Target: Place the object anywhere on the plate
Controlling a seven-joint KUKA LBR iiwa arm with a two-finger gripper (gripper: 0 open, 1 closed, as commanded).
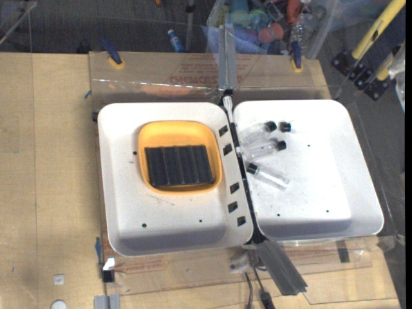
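I am looking down at the desk (45, 172) with its two white bins side by side. In the left bin (122, 224) an orange plate (179, 131) is sitting with a dark ribbed rectangular block (178, 165) lying flat on it. In the right bin (335, 172), near its upper left corner and close to the divider, several clear vials with black caps (265, 150) are lying loosely clustered, some touching. I am not seeing the pincer from here, so I cannot tell its state.
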